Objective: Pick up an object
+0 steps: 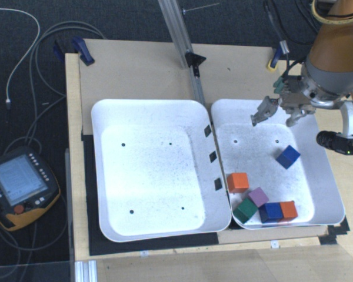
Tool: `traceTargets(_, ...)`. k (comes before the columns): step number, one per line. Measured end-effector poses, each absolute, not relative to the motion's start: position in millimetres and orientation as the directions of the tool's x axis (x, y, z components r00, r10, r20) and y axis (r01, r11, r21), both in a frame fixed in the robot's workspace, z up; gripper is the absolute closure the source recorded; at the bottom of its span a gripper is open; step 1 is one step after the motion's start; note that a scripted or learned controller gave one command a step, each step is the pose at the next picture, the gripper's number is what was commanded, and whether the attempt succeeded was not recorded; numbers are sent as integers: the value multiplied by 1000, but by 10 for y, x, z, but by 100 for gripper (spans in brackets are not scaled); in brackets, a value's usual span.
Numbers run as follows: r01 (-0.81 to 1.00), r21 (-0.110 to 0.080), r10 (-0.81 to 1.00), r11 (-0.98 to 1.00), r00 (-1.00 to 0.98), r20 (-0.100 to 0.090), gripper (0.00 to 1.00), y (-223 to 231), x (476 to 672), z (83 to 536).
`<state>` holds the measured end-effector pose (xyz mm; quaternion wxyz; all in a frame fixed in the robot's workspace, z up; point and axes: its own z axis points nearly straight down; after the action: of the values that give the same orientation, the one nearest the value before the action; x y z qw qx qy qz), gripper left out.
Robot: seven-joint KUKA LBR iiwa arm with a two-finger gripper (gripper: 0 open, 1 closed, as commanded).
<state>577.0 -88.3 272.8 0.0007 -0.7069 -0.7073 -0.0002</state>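
**Gripper high over the right bin, blocks waiting below**

Down at the near edge of the right bin (317,175), 5 blocks huddle together: a green block (245,210), a purple block (258,196) touching it, a dark blue block (272,211), a small orange block (288,210) tight against that one, and a bigger orange cube (239,182) just up at 11 o'clock from the purple. A 6th piece, the lone blue cube (288,157), sits apart in open floor.

Now the gripper (277,114): it hangs over the far end of that same bin, fingers spread apart, nothing between them. From there the lone blue cube lies toward 5 o'clock, near, and it looks like the cleanest pick, with room on every side. It sits turned corner-on, so the fingers would likely need to square up to its faces. The cluster lies farther off, around 6 o'clock, and is crowded.

Over on the left bin (106,157), just white floor with dark specks.
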Motion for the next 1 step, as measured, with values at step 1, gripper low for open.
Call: traceTargets(1,1000,-3,1000,-9,9,-2,0,-1834,5466,2560)
